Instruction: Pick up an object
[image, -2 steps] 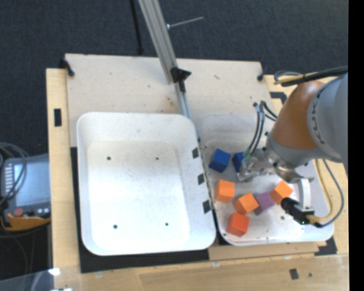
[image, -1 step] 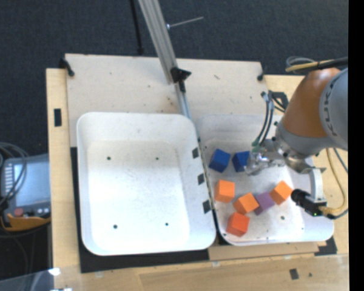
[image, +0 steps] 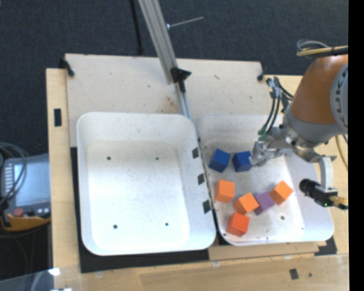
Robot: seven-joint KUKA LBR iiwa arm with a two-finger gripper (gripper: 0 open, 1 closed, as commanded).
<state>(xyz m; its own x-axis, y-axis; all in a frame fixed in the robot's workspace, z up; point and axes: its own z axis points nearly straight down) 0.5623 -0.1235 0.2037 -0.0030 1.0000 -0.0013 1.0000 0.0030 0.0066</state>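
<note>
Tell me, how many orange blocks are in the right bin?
4. One lies near the bin's left wall, one in the middle beside the purple block, one further right, one near the front edge. The arm may hide others.

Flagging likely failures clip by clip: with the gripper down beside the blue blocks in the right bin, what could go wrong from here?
1. The two blue blocks sit almost touching; closing on one may nudge or catch the other.
2. The gripper is at the nearer block's edge, not over its middle, so it might push the block aside instead of gripping it.
3. A shoved block could slide towards the orange block below.
</note>
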